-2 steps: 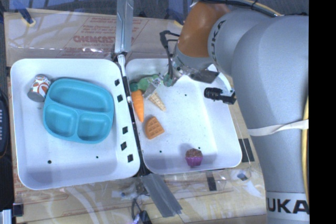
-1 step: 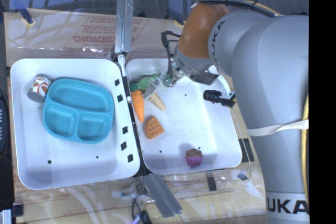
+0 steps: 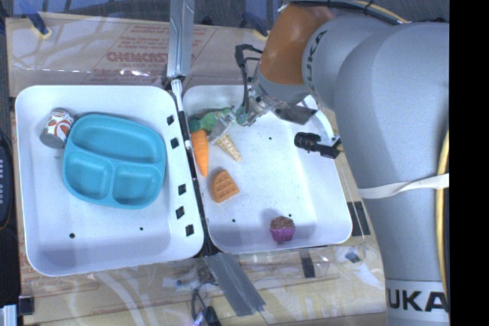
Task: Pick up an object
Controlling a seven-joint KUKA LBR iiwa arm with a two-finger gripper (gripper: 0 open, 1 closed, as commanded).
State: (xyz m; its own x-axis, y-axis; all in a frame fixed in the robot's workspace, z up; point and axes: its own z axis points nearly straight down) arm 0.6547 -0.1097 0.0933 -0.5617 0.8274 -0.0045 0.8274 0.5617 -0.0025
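Left bin (image 3: 30,233): blue divided tray (image 3: 113,161), small round can (image 3: 55,126) touching its upper-left edge. Right bin (image 3: 325,221): green toy (image 3: 208,121), carrot (image 3: 200,151), cone-shaped piece (image 3: 228,148), waffle-like piece (image 3: 223,185), purple cupcake (image 3: 282,228). Gripper (image 3: 243,117) low beside green toy; finger state impossible to tell.

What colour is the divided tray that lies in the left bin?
The divided tray is light blue, plain with no pattern, as the camera view shows clearly.
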